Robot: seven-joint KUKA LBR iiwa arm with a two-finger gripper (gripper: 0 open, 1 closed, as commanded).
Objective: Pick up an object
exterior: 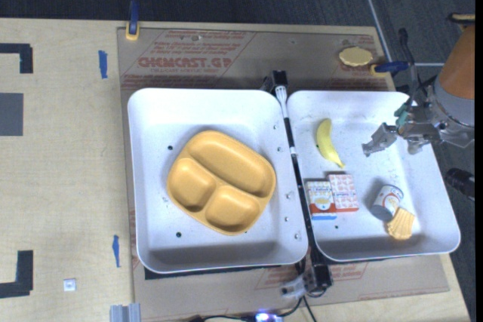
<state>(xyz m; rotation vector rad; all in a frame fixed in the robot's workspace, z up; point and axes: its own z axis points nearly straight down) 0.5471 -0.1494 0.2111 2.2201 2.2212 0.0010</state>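
one banana (327, 142), long axis near-upright

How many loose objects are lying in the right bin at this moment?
4. A banana near the bin's upper left, a small carton by the left wall, a can lower right, and a waffle-like snack touching the can. Nothing looks hidden.

The arm (459, 75) carried an orange band above a grey wrist. Its hand (394, 136) was grey metal with teal fittings and dark cabling.
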